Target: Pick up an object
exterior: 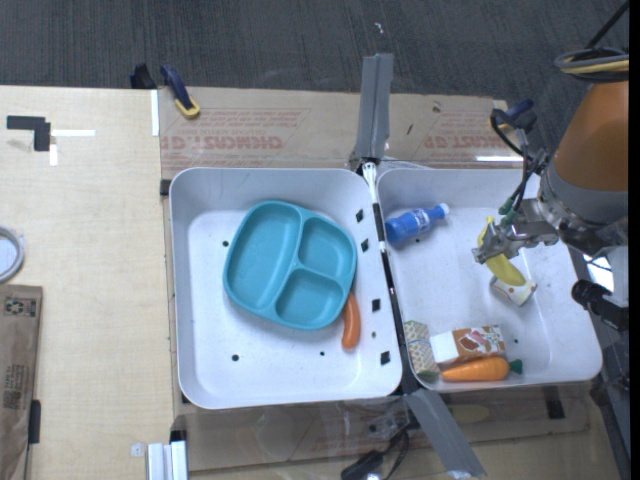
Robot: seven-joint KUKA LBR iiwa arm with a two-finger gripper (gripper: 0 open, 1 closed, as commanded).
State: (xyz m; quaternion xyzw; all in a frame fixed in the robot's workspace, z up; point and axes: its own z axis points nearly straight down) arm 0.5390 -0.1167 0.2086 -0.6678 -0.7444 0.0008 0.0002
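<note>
- Yellow object (508,271), that is my target: it sits in the right bin (455,298), close to the bin's right wall and about midway between the far and near edges, with a white piece at its near end.
- My gripper (497,245) hangs right over its far end, apparently touching it. I judge the arm has been placed there so the fingers can straddle that end, where the object looks narrowest.
- I cannot tell whether my tool is spread or clamped; the fingertips blend into the yellow, so I claim no hold yet.
- Blue bottle (412,223) lies on its side near the far left corner of the same bin, well apart from my target, so nothing crowds the grasp from that side.
- Along the near edge lie a carrot (476,370) and a small printed carton (474,343) just behind it, touching or nearly so; they are clear of my approach.
- Over in the left bin (200,298), a teal divided plate (290,264) rests near the centre, and an orange sausage-like piece (351,324) lies just beside its near right rim.
- My guess at the risk: the target lies close to the right wall, so a finger could catch that wall or nudge the object before closing.
</note>
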